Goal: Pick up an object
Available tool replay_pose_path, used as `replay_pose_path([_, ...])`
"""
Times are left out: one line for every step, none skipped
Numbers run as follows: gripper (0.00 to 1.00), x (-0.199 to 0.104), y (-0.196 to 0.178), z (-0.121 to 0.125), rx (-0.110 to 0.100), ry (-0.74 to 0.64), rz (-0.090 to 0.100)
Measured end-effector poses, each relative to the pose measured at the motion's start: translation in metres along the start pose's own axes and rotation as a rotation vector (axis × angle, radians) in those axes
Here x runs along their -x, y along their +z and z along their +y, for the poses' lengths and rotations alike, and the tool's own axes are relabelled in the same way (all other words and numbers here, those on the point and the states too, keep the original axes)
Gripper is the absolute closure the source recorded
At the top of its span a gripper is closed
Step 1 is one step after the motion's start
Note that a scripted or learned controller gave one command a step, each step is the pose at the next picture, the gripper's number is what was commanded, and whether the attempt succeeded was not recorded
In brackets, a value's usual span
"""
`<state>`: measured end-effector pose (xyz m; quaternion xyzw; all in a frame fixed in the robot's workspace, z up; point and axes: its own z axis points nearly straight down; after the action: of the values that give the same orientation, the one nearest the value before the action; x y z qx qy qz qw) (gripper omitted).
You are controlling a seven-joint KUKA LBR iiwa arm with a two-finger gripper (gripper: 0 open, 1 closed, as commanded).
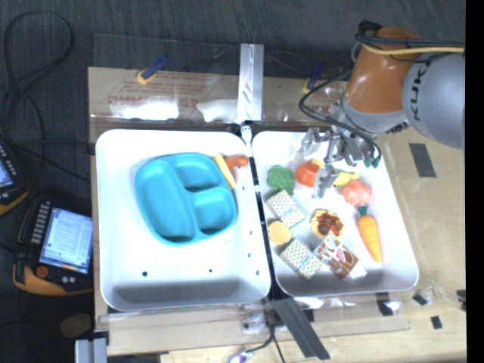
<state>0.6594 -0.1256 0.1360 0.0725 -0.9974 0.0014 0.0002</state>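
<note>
The gripper (327, 174) hangs over the right bin (401, 267), directly beside the orange-red toy (306, 174) to its left. Its grip state cannot be told.

Grey arm from the right, claw (330, 166) pointing down, fingers spread.

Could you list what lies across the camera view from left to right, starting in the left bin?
Blue tray → green toy → red tomato → gripper → pink toy → carrot.
</note>
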Motion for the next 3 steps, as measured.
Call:
replay_pose_path([0.00,-0.016,0.044,0.008,-0.002,0.563,-0.017])
replay_pose_path([0.00,-0.142,0.045,0.029,0.001,0.691,-0.015])
replay_pose_path([1.00,-0.140,0.035,0.029,-0.001,0.689,-0.021])
